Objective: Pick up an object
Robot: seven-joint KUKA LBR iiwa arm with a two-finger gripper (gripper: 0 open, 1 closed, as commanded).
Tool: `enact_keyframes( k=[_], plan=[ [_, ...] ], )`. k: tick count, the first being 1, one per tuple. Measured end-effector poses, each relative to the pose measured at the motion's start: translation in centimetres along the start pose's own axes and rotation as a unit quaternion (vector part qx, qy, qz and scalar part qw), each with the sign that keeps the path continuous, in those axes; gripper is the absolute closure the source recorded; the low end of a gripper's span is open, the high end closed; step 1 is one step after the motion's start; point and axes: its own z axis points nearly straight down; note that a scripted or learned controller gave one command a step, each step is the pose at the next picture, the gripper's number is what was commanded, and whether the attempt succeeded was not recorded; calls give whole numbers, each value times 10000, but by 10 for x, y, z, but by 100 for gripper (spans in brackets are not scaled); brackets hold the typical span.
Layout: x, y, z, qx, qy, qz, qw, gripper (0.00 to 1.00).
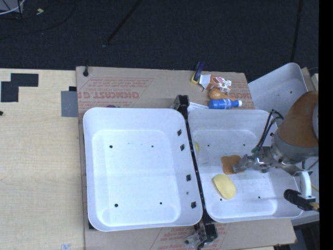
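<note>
A dark floor lies behind the counter (36, 155), where two white bins sit side by side on cardboard. The right bin (244, 212) holds a brown piece (229, 164) and, just below it, a yellow piece (224, 186). The jaws (243, 164) touch the brown piece's right edge, probably aiming for it; whether they are apart or together, I cannot tell.
</note>
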Motion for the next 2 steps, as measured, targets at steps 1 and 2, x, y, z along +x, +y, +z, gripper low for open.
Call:
enact_keyframes(
  k=[1,2],
  plan=[
    [2,1,-10,-5,21,15,10000,100],
    [12,30,-194,-82,-16,-35,10000,100]
  ],
)
